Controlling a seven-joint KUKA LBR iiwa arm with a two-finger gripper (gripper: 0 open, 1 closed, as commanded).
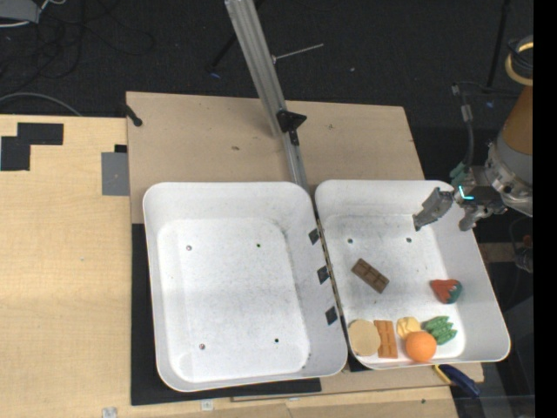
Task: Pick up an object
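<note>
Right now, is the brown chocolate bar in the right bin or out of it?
In. The chocolate bar lies flat on the right bin floor, apart from the other toys.

This is a robotics lab. A plywood worktop point(348, 138) carries two shallow white bins point(231, 200), with an aluminium mounting rail point(258, 55) slanting over it, loose cables point(52, 3) on the dark floor behind, and a grey-and-orange robot arm point(513, 146) at the right.
</note>
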